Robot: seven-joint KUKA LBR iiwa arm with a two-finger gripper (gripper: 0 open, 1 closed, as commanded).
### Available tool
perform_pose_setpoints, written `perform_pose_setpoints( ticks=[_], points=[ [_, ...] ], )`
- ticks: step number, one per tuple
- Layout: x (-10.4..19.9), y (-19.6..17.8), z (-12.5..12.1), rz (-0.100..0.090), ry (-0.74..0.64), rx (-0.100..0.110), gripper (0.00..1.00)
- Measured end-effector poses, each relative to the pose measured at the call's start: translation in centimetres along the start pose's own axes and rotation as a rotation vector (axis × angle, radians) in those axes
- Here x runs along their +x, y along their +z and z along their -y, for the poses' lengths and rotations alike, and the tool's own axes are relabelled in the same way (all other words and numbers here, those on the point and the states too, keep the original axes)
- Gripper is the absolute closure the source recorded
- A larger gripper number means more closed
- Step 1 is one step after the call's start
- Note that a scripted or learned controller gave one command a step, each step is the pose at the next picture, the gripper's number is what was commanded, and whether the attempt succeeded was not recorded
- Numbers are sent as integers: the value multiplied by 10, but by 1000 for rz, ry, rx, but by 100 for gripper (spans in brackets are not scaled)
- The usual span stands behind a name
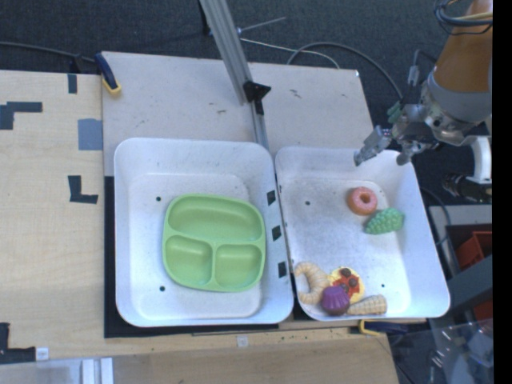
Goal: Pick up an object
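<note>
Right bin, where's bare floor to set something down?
In the right bin, the middle is bare, between the donut with the green piece and the toy food cluster. That near edge is crowded.

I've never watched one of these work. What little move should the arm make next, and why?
Probably drop down and slightly inward toward the pink donut. The gripper hangs open above the right bin's far edge, holding nothing, and the donut lies nearest, with the green piece touching it.
</note>
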State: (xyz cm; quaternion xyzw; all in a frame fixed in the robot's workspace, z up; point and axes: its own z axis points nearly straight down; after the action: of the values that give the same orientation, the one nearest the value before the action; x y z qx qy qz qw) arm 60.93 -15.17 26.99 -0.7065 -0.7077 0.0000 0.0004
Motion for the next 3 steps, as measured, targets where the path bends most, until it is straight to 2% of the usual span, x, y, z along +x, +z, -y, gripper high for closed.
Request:
perform_pose_setpoints(
  ticks=[1, 2, 3],
  points=[
    [0, 0, 0, 0, 0, 0, 0],
    [-1, 47, 8, 1, 0, 5, 0],
    [0, 105, 0, 1, 0, 6, 0]
  ],
)
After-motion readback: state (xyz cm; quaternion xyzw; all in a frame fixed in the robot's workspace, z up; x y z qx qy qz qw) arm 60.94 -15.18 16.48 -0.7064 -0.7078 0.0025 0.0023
